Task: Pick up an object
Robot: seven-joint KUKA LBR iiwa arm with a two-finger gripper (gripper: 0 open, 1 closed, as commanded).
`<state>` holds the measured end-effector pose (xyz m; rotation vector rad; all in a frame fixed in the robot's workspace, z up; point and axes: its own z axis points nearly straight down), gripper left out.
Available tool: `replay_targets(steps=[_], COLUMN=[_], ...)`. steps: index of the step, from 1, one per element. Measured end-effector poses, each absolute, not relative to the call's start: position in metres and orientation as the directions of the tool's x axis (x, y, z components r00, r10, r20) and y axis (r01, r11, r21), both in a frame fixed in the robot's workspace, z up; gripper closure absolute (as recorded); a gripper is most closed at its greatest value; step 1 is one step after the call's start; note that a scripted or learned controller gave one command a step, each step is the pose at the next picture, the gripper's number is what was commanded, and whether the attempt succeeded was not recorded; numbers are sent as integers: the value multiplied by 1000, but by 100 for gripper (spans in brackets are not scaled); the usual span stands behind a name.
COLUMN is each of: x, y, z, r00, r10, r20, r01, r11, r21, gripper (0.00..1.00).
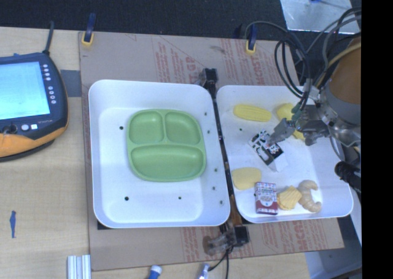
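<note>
Hovering at three o'clock in the right bin (331, 210), the gripper (284, 131) touches a black-and-white packet (265, 146); its grip can't be judged.

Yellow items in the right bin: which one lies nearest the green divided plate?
The pale yellow flat piece at the right bin's left edge, just left of the red packet. The corn cob sits farther back.

Wooden bench (43, 192) bears cardboard sheet (153, 56), two white bins (101, 149) side by side, handheld pendant (27, 102) at left.
</note>
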<state>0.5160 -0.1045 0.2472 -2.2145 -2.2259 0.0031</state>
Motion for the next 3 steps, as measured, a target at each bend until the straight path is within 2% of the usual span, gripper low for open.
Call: replay_targets(steps=[1,2,3], x=[558,571,572], y=[-122,-155,-155], z=[159,95,106], r00=[-5,-5,-9], r10=[1000,1000,1000], r20=[-2,-1,-2], r01=[1000,1000,1000], r11=[5,5,9], r21=[-6,1,1], gripper=[0,0,100])
